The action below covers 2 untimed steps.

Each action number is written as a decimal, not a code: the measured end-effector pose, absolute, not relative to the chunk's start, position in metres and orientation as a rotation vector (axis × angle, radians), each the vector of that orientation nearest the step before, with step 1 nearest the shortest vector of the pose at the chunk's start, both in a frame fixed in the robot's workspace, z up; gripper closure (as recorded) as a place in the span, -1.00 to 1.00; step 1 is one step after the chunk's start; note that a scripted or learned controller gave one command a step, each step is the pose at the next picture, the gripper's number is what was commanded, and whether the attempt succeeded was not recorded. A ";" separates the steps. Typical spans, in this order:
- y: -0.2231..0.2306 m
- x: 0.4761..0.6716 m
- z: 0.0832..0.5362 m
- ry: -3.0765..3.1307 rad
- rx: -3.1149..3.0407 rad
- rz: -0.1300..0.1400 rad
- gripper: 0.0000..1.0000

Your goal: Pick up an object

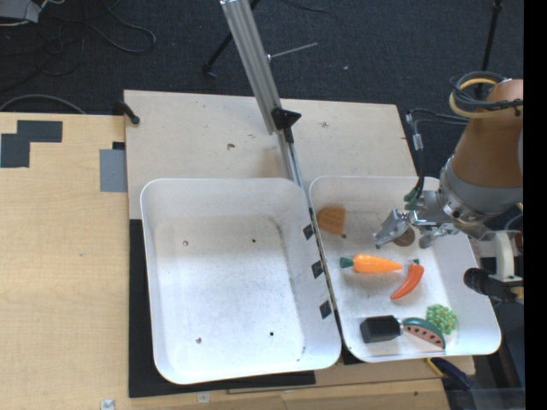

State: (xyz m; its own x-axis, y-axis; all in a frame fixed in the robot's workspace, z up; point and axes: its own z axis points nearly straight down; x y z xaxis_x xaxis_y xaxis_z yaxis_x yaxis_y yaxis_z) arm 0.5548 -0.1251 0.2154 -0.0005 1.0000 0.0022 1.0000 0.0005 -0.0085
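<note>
The right bin holds several small things: a brown piece at the back left, an orange carrot in the middle, a red chilli to its right, a black block, a watermelon slice and a green bunch at the front. My gripper hangs low over the back of this bin, just above the carrot, its metal fingers pointing left. A small brown object lies right beside the fingers; whether it is touched I cannot make out.
The left bin sits beside the right one, with black clips along the shared wall. A slanted aluminium bar rises behind the bins. The arm's body stands over the right bin's far right side.
</note>
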 end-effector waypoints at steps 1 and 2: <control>-0.126 0.556 0.218 -2.217 -2.222 0.002 -1.00; -0.117 0.551 0.158 -2.216 -2.215 0.008 -1.00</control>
State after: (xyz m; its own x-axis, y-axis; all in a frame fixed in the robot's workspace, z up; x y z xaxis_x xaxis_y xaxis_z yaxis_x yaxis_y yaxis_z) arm 0.5507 -0.1173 0.1578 -0.0005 1.0000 0.0023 1.0000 0.0005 -0.0098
